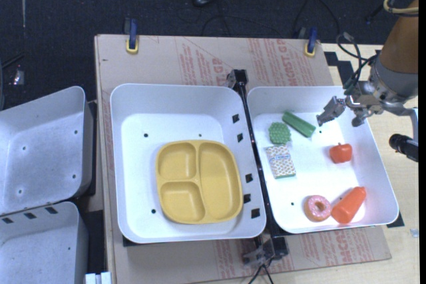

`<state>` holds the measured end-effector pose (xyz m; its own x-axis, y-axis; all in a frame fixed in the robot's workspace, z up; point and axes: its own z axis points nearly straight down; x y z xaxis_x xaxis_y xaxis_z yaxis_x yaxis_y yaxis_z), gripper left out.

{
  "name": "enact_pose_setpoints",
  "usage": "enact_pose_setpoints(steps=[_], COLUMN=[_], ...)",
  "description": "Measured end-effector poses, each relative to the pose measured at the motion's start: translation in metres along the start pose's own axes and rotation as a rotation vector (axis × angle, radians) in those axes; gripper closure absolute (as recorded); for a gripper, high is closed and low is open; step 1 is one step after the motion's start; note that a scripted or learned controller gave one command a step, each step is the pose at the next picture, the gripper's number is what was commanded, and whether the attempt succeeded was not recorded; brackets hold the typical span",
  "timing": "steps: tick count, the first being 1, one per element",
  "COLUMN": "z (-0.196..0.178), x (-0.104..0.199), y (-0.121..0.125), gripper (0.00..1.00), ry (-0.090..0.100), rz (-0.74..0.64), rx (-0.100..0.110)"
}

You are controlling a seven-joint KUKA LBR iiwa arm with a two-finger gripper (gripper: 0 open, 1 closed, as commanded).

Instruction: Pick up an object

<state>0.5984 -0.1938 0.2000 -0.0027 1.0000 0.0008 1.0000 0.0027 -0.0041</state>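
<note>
The gripper (344, 112) hangs with fingers spread wide and holding nothing over the right bin's (385, 163) far side, so I'd drop it straight onto the red tomato (341, 153) just nearer.

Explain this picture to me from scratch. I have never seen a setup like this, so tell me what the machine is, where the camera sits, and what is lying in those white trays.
This is one photo from a camera fixed above a workbench, looking down at a slant. The machine entering from the right is a robot arm, grey with an orange band. At its end is a two-finger hand, open and holding nothing, hovering over the right bin.

That bin holds the items it may pick up: a green stick, a round green piece, a patterned sponge-like block, a small red item, a pink doughnut and an orange carrot. They look like toy food.

The left bin holds a yellow divided plate.
</note>
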Motion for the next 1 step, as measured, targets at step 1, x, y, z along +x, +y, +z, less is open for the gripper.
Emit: enact_pose_setpoints(steps=[1], z=[0.0625], x=[-0.004], y=[0.0032], gripper=[0.0], ry=[0.0], rz=[0.004], rx=[0.002])
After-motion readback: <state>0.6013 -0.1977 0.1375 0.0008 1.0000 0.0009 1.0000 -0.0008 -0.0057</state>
